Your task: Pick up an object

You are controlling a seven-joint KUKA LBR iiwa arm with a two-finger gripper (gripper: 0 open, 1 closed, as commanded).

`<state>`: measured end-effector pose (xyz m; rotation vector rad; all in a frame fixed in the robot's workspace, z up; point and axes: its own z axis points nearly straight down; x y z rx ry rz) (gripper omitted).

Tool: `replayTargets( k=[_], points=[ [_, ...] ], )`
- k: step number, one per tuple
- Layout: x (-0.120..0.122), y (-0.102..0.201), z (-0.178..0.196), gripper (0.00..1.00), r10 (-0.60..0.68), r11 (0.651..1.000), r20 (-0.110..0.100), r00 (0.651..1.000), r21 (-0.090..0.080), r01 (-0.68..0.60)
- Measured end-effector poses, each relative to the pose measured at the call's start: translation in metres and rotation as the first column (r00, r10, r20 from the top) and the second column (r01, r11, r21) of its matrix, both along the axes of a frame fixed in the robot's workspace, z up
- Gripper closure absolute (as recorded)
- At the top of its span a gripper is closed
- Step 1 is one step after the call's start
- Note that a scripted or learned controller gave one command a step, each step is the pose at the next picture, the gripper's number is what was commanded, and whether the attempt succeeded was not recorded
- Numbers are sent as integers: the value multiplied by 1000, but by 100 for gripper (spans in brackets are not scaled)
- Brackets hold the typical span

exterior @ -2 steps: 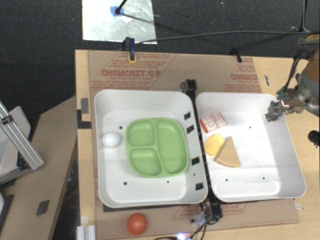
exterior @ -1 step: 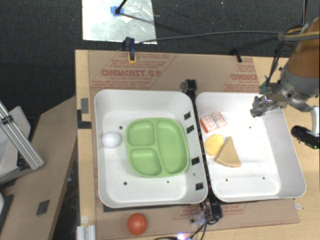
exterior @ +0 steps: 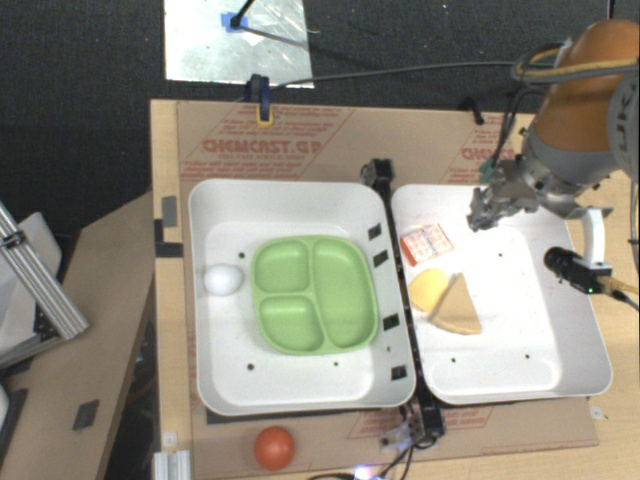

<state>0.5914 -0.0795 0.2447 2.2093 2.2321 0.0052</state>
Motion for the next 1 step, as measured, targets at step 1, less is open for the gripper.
replayTargets(
  k=[1],
  points=[
    [5, 55, 7, 100, 0, 1000, 0, 1000, 1, 0]
  ],
)
